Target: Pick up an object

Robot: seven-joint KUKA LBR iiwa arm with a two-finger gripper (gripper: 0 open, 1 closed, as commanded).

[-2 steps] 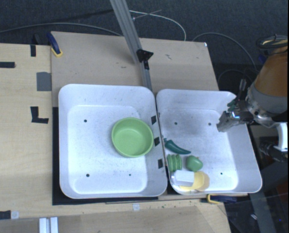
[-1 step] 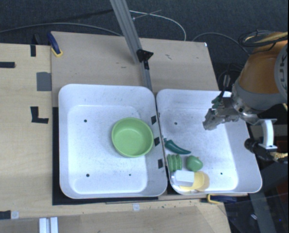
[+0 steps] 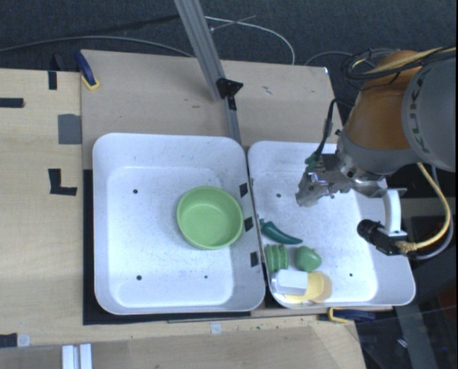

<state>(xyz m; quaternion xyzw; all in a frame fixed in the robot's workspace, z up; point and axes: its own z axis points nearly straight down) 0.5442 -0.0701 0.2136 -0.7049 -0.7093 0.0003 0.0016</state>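
Arm: your grey arm [image 3: 421, 121] with its orange band fills the upper right of the frame, reaching in over the right bin.
Claw: you see the claw [image 3: 312, 192] above the upper middle of the right bin [image 3: 367, 283]; nothing shows between its tips, and whether it is released or clenched cannot be told.
Objects: your candidates crowd the right bin's lower left corner, below and left of the claw and apart from it: a dark green pepper [image 3: 280, 234], a ridged green piece [image 3: 276, 257], a round green piece [image 3: 307, 259], a yellow piece [image 3: 317, 286] with a white block [image 3: 292, 280] touching it.
Left bin: a green bowl [image 3: 209, 217] sits upright, right of centre in the left bin [image 3: 137, 267].
Surface: both bins rest on your pale wooden bench [image 3: 29, 244], marked with dark tape.
Room: dark carpet [image 3: 75, 6] and loose cables run along the top of the frame.
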